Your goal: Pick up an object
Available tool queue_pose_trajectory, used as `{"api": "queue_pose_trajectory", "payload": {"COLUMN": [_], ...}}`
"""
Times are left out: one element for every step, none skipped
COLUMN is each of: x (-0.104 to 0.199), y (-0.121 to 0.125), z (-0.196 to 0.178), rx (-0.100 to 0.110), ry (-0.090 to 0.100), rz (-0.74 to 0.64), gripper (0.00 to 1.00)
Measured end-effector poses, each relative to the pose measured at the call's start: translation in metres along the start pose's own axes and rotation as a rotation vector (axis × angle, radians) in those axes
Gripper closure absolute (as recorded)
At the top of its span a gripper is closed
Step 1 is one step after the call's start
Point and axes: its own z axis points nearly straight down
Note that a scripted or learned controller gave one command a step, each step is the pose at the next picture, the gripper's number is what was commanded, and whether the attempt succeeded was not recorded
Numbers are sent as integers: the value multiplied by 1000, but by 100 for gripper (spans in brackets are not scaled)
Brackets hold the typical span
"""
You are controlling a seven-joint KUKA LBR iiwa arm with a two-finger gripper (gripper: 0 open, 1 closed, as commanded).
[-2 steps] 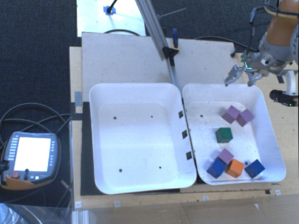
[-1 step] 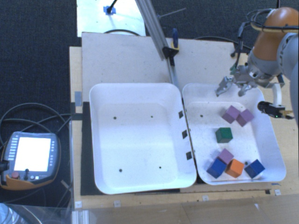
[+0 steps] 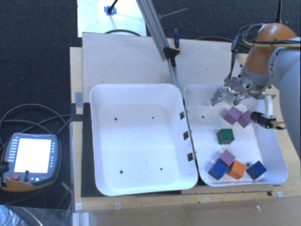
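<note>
tool point(image 3: 229, 94): over right bin's point(image 3: 203, 173) far end, fingers spread, grasping nothing
purple cubes point(image 3: 237, 116): just below tool, apart from it
green cube point(image 3: 225, 136): farther below

Jaws point(image 3: 225, 95) above purple cubes point(image 3: 238, 116), R bin point(image 3: 200, 126).

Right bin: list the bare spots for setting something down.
In the right bin, the floor along the left wall, from below the pincer to the blue cube, is bare. The front right is crowded: purple cubes, green cube, orange cube.
</note>
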Motion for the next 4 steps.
{"api": "queue_pose_trajectory", "payload": {"x": [0, 0, 5, 5], "y": [1, 2, 9, 1], "z": [6, -7, -71, -129], "rx": [-4, -8, -13, -12], "ry": [-1, -3, -2, -2], "rz": [-1, -5, -2, 0], "gripper": [0, 100, 100, 100]}}
